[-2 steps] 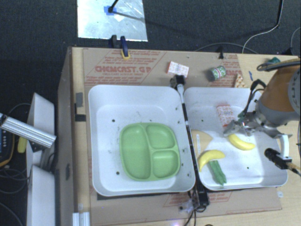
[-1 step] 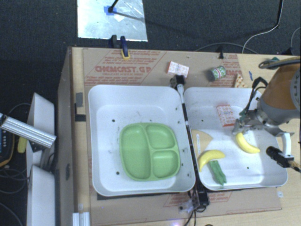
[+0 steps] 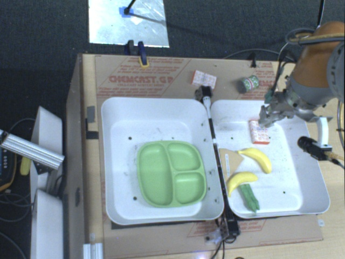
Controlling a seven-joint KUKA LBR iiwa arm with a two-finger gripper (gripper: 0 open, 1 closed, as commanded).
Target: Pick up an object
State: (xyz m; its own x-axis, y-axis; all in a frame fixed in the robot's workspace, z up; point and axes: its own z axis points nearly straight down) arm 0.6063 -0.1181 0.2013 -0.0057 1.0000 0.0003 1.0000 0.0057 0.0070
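My gripper [image 3: 267, 117] hangs over the back of the right bin [image 3: 307, 193], right above a small red and white box [image 3: 260, 132] that lies on the bin floor. Nearer the front lie two yellow bananas [image 3: 257, 158] [image 3: 240, 180], a green vegetable-like piece [image 3: 249, 197] and a tan wedge [image 3: 233, 159]. In the left bin [image 3: 116, 144] sits a green divided plate [image 3: 171, 172]. The gripper's tips blend with the box's top edge.
A small green can [image 3: 249, 83] and a paper card [image 3: 204, 79] rest on the cardboard behind the bins. A black divider strip [image 3: 213, 139] runs between the bins. A blue clamp [image 3: 141, 50] stands at the back edge of the bench.
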